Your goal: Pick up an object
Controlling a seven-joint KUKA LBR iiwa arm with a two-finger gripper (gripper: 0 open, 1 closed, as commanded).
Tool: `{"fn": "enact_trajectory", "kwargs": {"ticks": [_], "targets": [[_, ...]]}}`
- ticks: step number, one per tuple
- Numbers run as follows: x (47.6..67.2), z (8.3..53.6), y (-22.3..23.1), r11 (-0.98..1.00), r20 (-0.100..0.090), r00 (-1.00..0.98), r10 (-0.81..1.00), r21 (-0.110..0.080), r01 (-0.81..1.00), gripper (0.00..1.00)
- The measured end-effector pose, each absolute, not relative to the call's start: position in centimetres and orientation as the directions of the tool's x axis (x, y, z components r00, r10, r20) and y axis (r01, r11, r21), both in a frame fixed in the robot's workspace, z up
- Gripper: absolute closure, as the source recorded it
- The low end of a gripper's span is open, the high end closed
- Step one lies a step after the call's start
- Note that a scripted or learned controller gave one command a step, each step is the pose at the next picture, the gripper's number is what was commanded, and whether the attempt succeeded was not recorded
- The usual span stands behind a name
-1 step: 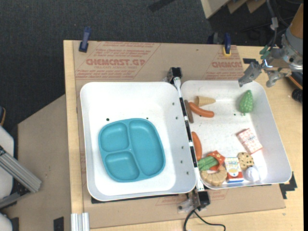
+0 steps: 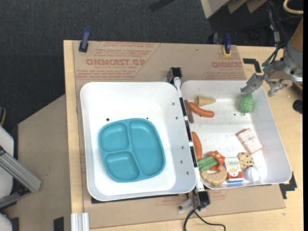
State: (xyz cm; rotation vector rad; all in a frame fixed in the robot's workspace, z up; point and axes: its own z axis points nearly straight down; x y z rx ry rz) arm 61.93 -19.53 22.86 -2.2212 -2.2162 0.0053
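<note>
Brown cardboard-covered bench (image 2: 120,61) on dark carpet (image 2: 33,13); end effector (image 2: 263,83) fingers apart above green toy (image 2: 246,103).

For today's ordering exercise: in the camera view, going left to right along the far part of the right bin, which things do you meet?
Ice cream cone → sausage → green grapes → gripper, reaching in above the bin's far right corner.

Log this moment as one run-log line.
gripper: above right bin's far edge, open, holding nothing | green toy: in bin, just below gripper | teal tray: left bin | pick: not yet done
</note>
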Motion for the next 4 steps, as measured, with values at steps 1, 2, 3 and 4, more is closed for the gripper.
{"fn": "enact_trajectory", "kwargs": {"ticks": [1,2,3,4], "targets": [[63.7,7.9,-21.6,0.002,0.015,-0.002,1.0,-0.002,1.0,0.0],[63.7,9.6,-21.9,0.003,0.001,-0.003,1.0,0.002,1.0,1.0],[66.0,8.4,-13.4,-0.003,-0.006,0.002,1.0,-0.039,0.999,1.0],[61.6,19.2,-6.1,0.007,0.003,-0.007,1.0,0.007,1.0,1.0]]}}
